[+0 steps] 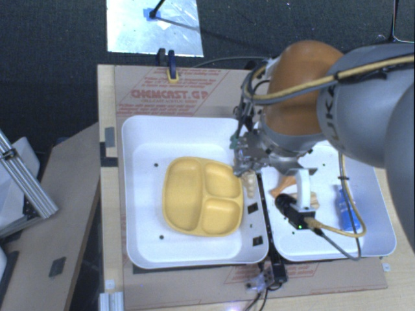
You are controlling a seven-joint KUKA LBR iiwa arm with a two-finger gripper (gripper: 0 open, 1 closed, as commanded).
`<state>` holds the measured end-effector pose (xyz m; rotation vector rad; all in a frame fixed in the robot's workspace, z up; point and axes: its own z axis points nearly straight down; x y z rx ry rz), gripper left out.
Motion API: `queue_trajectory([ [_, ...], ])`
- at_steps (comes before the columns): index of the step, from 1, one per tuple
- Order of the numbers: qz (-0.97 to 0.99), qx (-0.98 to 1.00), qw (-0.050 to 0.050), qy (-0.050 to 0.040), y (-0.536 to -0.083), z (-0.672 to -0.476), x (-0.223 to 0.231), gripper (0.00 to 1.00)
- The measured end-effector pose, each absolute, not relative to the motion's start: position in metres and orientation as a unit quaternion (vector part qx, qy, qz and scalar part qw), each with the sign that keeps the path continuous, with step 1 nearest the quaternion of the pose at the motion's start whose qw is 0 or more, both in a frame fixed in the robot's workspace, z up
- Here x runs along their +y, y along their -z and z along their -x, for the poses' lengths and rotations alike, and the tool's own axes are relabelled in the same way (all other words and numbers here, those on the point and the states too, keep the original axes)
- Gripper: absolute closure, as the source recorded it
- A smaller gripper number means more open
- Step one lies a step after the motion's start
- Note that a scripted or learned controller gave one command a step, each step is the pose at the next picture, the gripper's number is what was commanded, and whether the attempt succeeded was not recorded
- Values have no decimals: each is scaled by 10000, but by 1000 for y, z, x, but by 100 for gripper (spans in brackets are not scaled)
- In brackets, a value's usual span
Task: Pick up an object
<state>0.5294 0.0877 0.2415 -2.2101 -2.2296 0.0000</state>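
Yellow 3-compartment plate (201, 196) lies flat, apparently beside gripper (245, 164).

Dark speckled floor (52, 44), shiny foil sheet (154, 18), tan cardboard-topped bench (175, 89).

Yellow divided plate (202, 196) in left bin (139, 173)

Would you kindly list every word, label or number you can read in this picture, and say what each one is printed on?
"CHEMCAST GP": red print on the brown protective sheet behind the left bin.
Smaller red lines under it on that sheet: too blurred to read.
Dark letters on the grey arm, partly cut off by the cable: cannot be read with confidence.
Red print on the sheet's front edge: too small to read.
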Motion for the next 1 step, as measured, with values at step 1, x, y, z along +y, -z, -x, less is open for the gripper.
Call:
queue_trajectory([
  [1,7059,-7084,2,2,-242,-531,85,0],
])
